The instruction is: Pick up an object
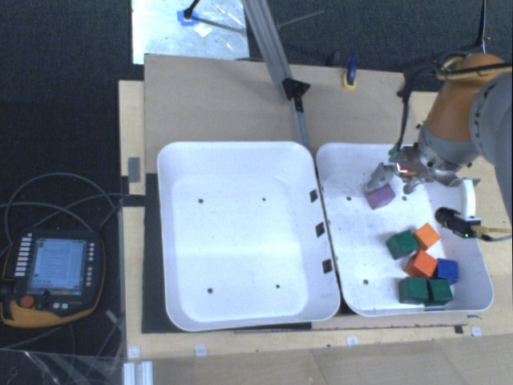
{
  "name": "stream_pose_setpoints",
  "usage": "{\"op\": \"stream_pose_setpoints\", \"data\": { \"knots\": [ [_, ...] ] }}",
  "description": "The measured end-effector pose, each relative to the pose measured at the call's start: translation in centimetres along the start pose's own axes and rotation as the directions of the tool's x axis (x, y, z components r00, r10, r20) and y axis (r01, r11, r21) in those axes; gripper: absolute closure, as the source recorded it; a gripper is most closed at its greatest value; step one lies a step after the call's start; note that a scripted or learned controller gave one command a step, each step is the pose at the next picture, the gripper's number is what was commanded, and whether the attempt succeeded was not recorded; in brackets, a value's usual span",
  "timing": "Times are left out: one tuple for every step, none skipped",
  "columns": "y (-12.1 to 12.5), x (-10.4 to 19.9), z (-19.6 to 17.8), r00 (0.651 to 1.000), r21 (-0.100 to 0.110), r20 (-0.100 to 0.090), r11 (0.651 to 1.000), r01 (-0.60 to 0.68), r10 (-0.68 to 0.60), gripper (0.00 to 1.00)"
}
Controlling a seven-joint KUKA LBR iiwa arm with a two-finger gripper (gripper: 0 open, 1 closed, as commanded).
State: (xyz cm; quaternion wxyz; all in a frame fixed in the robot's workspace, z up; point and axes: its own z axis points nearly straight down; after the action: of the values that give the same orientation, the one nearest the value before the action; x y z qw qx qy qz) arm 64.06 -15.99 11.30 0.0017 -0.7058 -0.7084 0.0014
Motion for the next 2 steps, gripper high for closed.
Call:
{"op": "stream_pose_setpoints", "data": {
  "knots": [
    [0.1,0.0,2.3,1.000,-0.004,0.001,1.000,0.000,0.000,0.00],
    [0.2,0.0,1.0,1.000,-0.009,0.002,1.000,0.002,-0.002,1.00]
  ]
}}
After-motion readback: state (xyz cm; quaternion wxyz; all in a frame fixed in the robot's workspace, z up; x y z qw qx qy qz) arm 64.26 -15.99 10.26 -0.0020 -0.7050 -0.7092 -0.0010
